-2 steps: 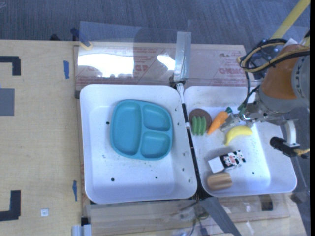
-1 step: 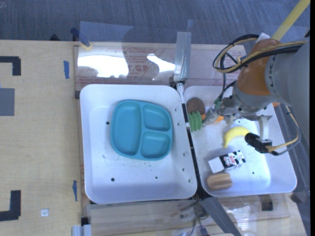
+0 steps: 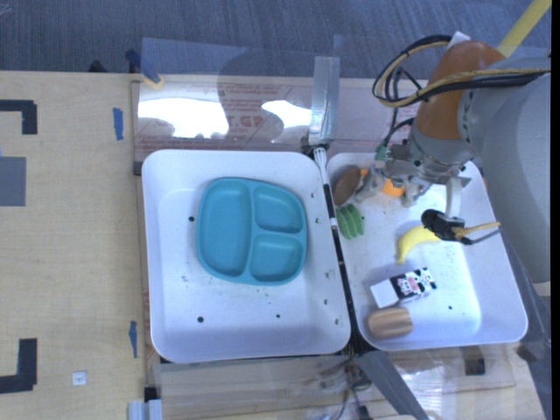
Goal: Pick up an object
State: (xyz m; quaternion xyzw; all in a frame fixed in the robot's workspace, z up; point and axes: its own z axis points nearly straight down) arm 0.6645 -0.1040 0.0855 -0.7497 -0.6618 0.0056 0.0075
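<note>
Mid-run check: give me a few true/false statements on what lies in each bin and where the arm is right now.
1. The blue divided plate lies in the left bin. True.
2. The banana lies on the plate. False: it lies in the right bin.
3. The arm is above the left bin. False: its gripper is over the right bin's far end.
4. A green object lies near the divider. True.

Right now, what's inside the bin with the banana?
The right bin holds a banana, green toy, brown piece, black-and-white box and tan cylinder. The arm covers its far corner.
</note>
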